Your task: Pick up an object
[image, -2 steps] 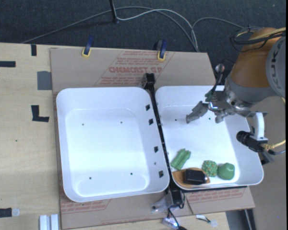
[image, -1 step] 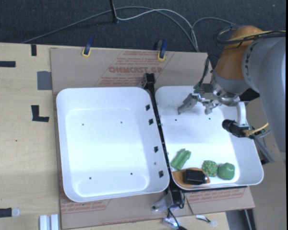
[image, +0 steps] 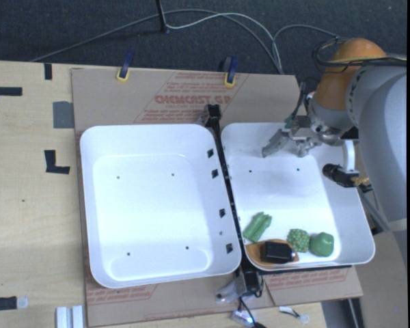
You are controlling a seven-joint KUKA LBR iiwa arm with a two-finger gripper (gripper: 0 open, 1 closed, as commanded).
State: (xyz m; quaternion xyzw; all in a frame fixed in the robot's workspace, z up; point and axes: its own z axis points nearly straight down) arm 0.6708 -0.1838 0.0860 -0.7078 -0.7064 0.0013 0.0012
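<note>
My gripper [image: 285,149] hangs over the far part of the right bin [image: 280,183], its two fingers spread open with nothing between them. The bin's objects lie at its near edge, well apart from the gripper: a long green piece [image: 257,226], a bumpy green ball [image: 298,238], a smooth green lump [image: 322,244], and a black item [image: 277,252] resting on an orange-brown dish [image: 255,253].
The left bin [image: 96,203] sits beside the right one, joined by a black divider with clips [image: 220,176]. Both rest on a cardboard sheet [image: 184,98] held by clamps at its far edge. The arm's grey body [image: 386,149] fills the right side.
</note>
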